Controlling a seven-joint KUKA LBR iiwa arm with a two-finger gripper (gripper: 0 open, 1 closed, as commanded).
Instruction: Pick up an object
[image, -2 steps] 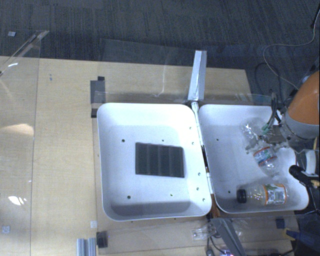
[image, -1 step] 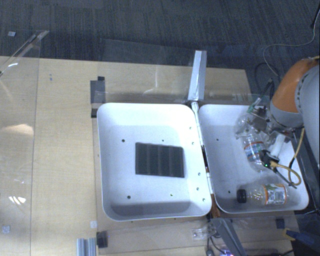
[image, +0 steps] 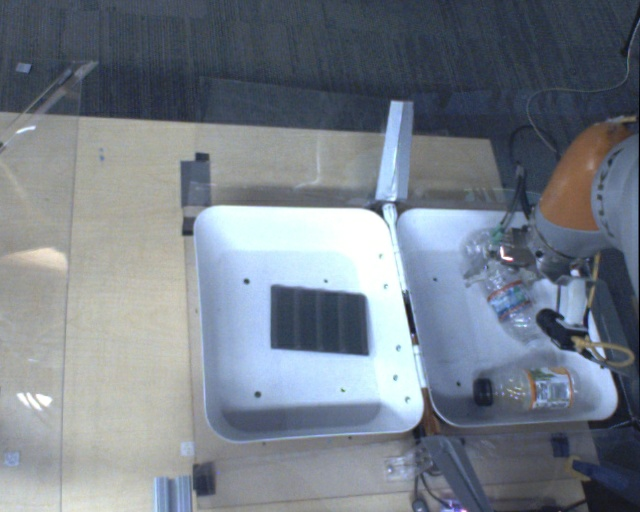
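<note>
A black ribbed rectangular pad (image: 319, 320) lies flat in the middle of the left bin (image: 230, 400). In the right bin (image: 440, 330), a clear crumpled plastic bottle with a blue label (image: 508, 300) lies near the middle. A bottle with a black cap and a yellow label (image: 527, 389) rests on its side along the front wall. My gripper (image: 505, 254) hangs low over the back of the right bin, right at the upper end of the clear bottle, with crinkled clear plastic (image: 478, 250) beside it. Nothing is visibly held.
A grey metal bar (image: 395, 150) stands behind the seam between the bins. The arm with its orange band (image: 580, 180) covers the right bin's back right corner. Wooden bench top (image: 100, 300) spreads to the left.
</note>
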